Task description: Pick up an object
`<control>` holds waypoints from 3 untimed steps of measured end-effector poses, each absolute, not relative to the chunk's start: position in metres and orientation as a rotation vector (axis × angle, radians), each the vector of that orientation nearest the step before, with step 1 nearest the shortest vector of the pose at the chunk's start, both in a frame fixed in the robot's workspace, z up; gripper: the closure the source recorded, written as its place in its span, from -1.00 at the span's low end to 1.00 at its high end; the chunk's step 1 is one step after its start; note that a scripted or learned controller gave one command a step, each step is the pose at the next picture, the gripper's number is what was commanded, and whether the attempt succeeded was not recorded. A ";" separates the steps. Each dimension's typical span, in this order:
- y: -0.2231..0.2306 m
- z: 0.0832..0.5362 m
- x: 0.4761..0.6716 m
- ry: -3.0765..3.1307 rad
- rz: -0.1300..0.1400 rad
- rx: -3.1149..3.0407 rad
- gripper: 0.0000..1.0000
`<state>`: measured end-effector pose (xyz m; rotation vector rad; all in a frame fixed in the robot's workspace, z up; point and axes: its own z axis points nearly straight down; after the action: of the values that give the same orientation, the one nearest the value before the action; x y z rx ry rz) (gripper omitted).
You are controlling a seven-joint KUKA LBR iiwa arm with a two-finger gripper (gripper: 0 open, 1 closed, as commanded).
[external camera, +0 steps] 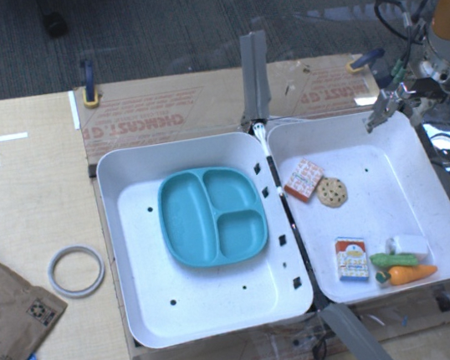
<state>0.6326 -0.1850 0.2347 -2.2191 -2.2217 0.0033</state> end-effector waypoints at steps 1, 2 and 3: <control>-0.120 0.146 0.634 -2.040 0.004 -2.386 -1.00; -0.095 0.096 0.602 -2.353 -0.005 -2.091 -1.00; -0.094 0.106 0.603 -2.349 -0.011 -2.095 1.00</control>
<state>0.6030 -0.0941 0.1061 -2.0946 -2.3493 -0.0112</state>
